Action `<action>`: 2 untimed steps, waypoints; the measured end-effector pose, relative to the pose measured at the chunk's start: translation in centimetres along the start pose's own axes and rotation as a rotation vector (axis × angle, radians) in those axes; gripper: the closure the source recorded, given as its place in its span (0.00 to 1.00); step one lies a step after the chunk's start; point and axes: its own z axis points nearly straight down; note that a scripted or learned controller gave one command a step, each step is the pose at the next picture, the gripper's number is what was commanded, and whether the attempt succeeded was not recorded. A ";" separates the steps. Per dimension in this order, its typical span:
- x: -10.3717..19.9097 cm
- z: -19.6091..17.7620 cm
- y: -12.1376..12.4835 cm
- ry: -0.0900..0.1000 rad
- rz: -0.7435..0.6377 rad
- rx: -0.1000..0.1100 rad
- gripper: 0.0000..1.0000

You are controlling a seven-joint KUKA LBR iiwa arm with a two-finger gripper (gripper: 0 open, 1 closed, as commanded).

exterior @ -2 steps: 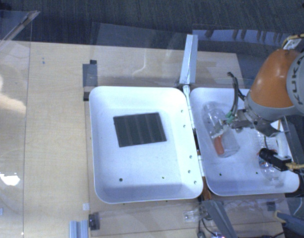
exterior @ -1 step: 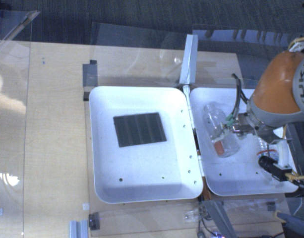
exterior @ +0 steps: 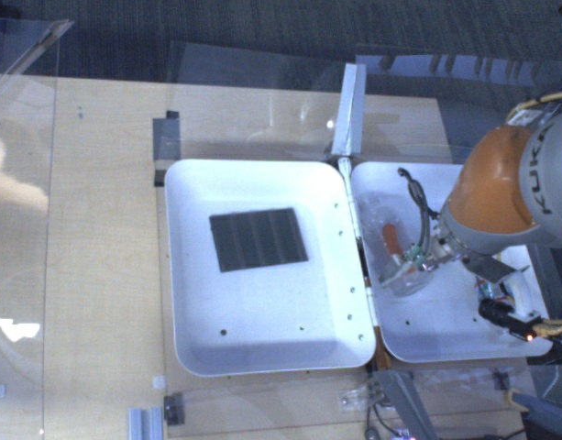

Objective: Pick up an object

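Observation:
A dark grey ribbed rectangular pad point(exterior: 259, 239) lies flat in the upper middle of the left bin point(exterior: 262, 333). In the right bin point(exterior: 446, 328) a small orange-red object point(exterior: 391, 237) lies near the left wall, with something clear and glassy point(exterior: 404, 282) just below it. My gripper point(exterior: 416, 258) is low over the right bin, right beside the orange-red object and over the clear item. The arm's orange band point(exterior: 487, 186) and wrist hide the bin's right half.
A metal divider post point(exterior: 347, 113) stands at the back between the two bins. A black cable point(exterior: 414, 193) loops off the wrist over the right bin. Bench wood surrounds the bins, with clear panels at the left.

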 end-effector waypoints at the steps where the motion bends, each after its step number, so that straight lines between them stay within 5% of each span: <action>1: -1.7 2.1 2.7 -0.005 0.105 -0.011 0.00; 2: -1.7 1.0 2.9 -0.006 0.103 -0.016 1.00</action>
